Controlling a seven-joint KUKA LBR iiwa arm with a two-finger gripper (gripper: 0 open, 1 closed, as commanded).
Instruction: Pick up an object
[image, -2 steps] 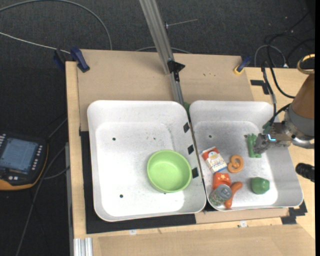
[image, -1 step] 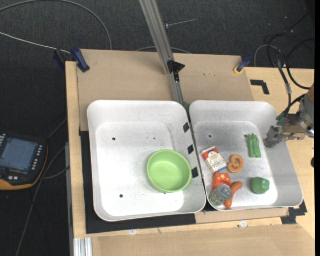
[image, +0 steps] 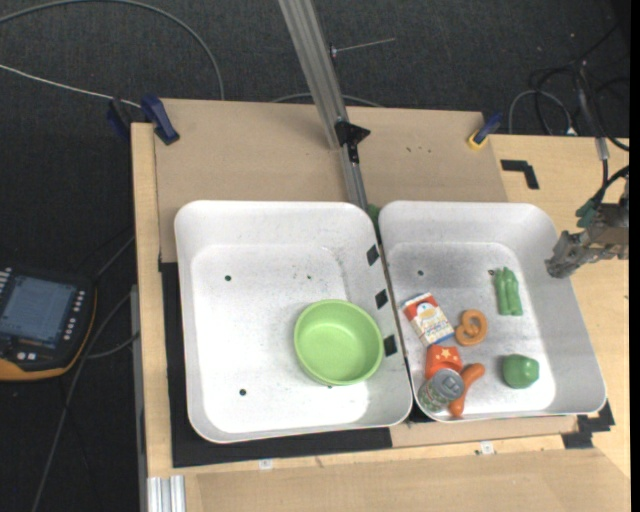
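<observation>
From the overhead camera, you look down on a tan worktop (image: 260, 160) carrying two shallow white bins side by side. The left bin (image: 215, 330) holds a single lime-green bowl (image: 338, 342), upright, sitting toward its lower right corner, close to the wall shared with its neighbour. The right bin (image: 565, 330) holds the smaller pieces: a little white carton (image: 427, 319) with red and blue print near the middle, an orange ring (image: 471, 327) just beside it to the right, a long green vegetable toy (image: 508, 291) further up and right, and a rounded green piece (image: 520, 371) near the lower right. At the bin's lower edge you see a cluster touching one another: a red-orange piece (image: 443, 358), a round grey can-like object (image: 441, 390) and an orange carrot-like stick (image: 466, 384). The hand (image: 566, 256) sits at the far right rim of the right bin, well apart from every object; you cannot tell whether it is open or closed, and nothing shows in its grasp.
</observation>
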